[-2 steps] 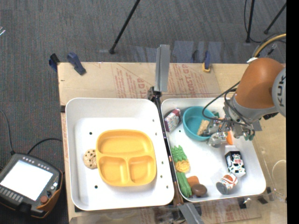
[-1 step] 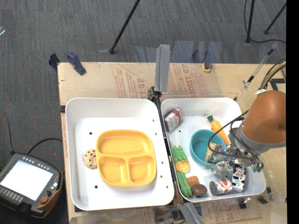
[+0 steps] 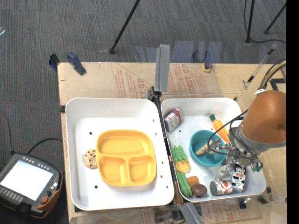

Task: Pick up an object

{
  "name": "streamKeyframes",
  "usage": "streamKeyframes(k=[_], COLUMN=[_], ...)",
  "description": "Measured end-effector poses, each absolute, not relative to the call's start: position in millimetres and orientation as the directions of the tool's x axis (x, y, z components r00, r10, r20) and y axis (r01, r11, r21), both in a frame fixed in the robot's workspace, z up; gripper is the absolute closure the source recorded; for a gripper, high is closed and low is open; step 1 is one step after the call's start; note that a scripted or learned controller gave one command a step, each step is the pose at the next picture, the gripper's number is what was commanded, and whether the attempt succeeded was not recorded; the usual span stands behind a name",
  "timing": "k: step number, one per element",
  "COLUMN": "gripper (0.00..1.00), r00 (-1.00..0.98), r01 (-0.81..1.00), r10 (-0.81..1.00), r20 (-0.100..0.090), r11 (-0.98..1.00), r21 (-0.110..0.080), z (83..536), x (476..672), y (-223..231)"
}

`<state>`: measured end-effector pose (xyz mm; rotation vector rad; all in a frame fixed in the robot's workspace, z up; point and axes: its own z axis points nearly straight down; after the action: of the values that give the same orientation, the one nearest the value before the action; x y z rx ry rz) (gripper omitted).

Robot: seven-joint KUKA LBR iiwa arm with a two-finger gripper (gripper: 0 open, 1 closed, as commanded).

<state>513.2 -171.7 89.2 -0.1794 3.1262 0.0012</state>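
Single fixed camera, mounted high above the surface, looking down at a slant so the far carpet floor fills the top of frame. Far enough back to take in both the left bin and right bin whole, side by side. The arm enters from the right edge.

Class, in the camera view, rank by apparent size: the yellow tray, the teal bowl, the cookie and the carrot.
1. yellow tray
2. teal bowl
3. cookie and carrot: too alike to rank; the carrot is partly hidden.
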Motion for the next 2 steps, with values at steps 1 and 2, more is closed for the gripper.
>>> streamKeyframes(k=[1,2], gripper=[0.00,0.00], r00=[-0.996,-0.985], r01=[-0.090,-0.172], r10=[-0.090,-0.172], r20=[0.003,0.002], r11=[0.996,0.985], r21=[0.005,0.003], z=[85.8,86.2], x=[541.8,559.5], y=[-132.1,-134.9])
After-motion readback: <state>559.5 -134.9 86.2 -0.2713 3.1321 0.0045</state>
